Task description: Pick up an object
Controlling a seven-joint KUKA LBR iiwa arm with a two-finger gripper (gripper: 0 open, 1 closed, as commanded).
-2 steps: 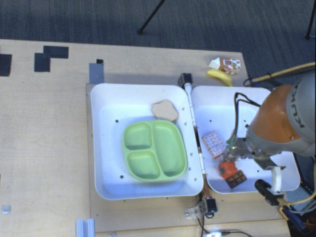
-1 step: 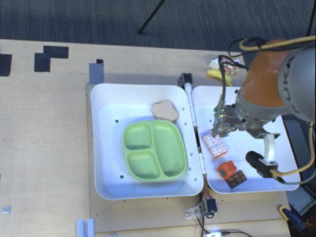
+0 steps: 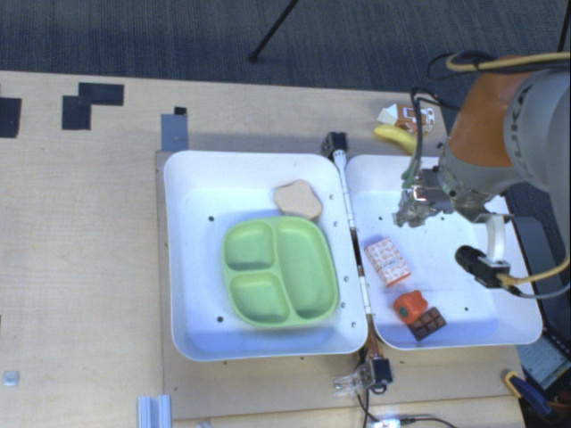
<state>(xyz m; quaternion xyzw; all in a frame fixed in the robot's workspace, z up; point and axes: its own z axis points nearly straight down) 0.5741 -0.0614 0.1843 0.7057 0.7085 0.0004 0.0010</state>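
Grey robot arm with orange band [image 3: 500, 123] reaches in from right over right white bin [image 3: 446, 239]. Metal hand [image 3: 415, 205] hangs low over bin's upper part. Cannot tell how hand is set.

In right bin: small white box with red checks [image 3: 386, 261] near left wall, print too small to read. Orange-red toy tomato [image 3: 410, 306] touching small dark brown block [image 3: 429, 323] near front. All apart from hand.

Left white bin [image 3: 192, 239] holds green plastic tray with three parts [image 3: 278, 271]; tan bread-shaped piece [image 3: 298, 200] just behind it.

Yellow banana-shaped toy [image 3: 394, 135] lies on wooden table [image 3: 80, 257] behind right bin.
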